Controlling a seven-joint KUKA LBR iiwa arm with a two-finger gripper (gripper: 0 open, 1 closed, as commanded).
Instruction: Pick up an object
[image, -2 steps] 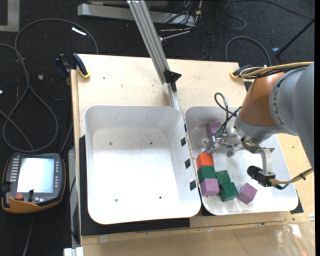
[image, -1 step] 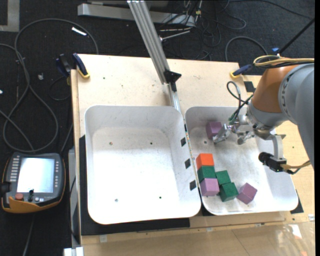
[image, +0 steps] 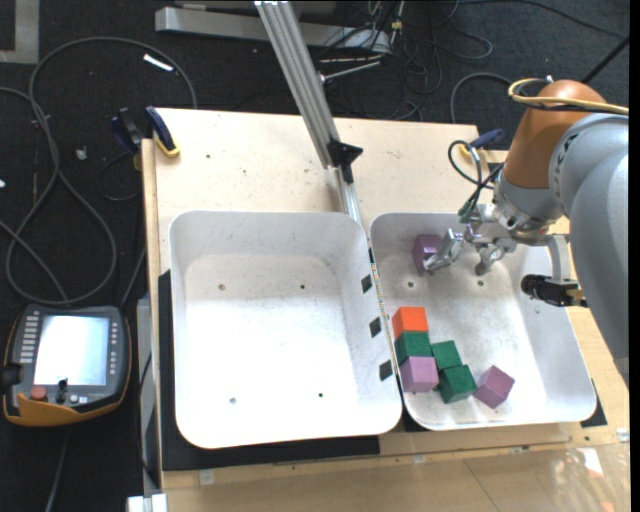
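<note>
I work in a robotics lab, not a home or shop. My bench (image: 250, 160) is a plain pale board bearing two shallow white bins (image: 200, 400) side by side. To the left, on dark flooring, lies a teach pendant (image: 65, 360) with a lit screen, and black cables (image: 60, 120) loop loosely across the floor around it. At the far side, a bare aluminium rail (image: 300, 75) slants down toward the bins.
</note>
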